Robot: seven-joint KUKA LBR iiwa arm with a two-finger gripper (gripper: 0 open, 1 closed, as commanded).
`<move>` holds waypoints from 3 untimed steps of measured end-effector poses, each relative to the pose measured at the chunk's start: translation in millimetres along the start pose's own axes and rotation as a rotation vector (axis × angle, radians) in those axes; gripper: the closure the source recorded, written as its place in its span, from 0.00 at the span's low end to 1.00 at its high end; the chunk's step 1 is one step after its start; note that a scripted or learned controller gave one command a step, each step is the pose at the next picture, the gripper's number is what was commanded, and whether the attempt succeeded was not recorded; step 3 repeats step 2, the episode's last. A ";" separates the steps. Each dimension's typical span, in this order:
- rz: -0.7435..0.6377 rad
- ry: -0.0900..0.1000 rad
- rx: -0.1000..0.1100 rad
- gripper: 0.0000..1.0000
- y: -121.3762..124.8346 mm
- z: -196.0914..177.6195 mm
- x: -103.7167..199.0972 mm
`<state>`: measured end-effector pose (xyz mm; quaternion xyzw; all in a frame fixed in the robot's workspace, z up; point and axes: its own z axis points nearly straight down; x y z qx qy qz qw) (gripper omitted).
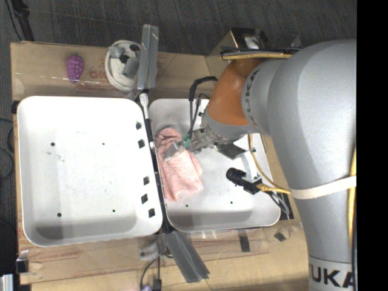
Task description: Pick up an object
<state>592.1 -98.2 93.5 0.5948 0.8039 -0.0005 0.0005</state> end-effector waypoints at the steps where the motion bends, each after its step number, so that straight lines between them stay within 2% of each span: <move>1: -0.005 0.003 0.001 1.00 0.8 -9.8 1.6; 2: 0.134 0.002 0.002 1.00 66.8 -99.0 74.0; 3: 0.134 0.002 0.002 1.00 66.8 -99.0 74.0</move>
